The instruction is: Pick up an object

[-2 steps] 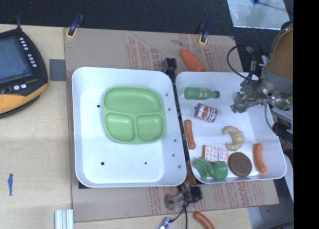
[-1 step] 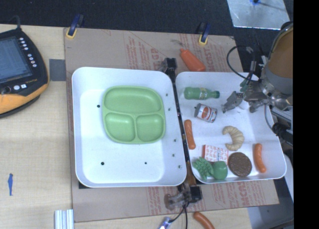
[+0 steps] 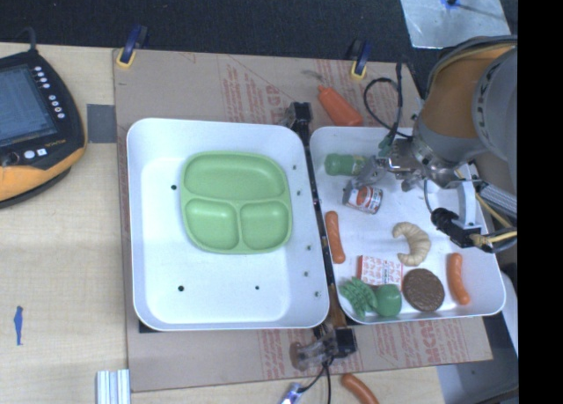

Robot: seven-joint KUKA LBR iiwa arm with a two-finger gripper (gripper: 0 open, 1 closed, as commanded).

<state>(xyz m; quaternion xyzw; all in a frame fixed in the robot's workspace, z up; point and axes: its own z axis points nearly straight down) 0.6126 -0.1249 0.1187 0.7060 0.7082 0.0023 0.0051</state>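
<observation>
Two white bins sit side by side on the worktop. In the camera view, the left bin carries a green tray. The right bin carries the candidates: a green bottle at the top left, a small can lying tilted below it, an orange sausage along the left wall, a croissant near the middle, a red-and-white packet, a green toy, a brown disc and a second sausage at the right.

The arm reaches over the bin's upper right corner, with the gripper low between bottle and can. Whether it is spread or closed cannot be told; nothing is seen held. In my judgement the can is the nearest target. The grasp would best be centred across its short width, clear of the bottle, and closed fully before lifting straight up.
</observation>
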